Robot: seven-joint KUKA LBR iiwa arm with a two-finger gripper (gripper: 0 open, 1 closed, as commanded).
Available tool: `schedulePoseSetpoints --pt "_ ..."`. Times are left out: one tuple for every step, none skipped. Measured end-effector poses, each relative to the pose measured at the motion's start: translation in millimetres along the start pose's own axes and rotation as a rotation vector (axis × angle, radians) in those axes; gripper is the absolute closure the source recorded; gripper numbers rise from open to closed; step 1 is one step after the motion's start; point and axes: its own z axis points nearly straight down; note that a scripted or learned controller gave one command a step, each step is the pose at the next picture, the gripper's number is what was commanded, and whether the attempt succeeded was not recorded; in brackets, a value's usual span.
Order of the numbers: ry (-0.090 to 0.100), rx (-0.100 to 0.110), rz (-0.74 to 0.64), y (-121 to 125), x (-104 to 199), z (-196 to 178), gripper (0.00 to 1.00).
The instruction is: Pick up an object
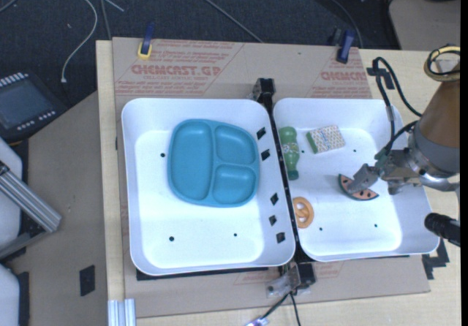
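My gripper is low in the right bin, right of its middle, and the grey arm comes in over the bin's right wall. It sits directly on or over a small brownish half-round piece, which shows at its left and lower side. Whether that piece is gripped is not visible. A green bottle-shaped toy lies along the bin's left wall. A small spotted packet lies at the back. An orange pretzel rests at the front left.
The left bin holds a blue three-compartment plate. Black clips line the wall between the two bins. Cables run along the right bin's far right corner.
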Motion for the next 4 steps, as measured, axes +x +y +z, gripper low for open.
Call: schedulePoseSetpoints --pt "-0.002 -0.012 -0.004 3 0 -6 0.0" --pt "-0.001 -0.008 -0.004 6 3 37 0.0" --pt "-0.001 -0.008 -0.003 7 3 80 0.0" --pt "-0.001 -0.009 -0.003 7 3 110 0.0"
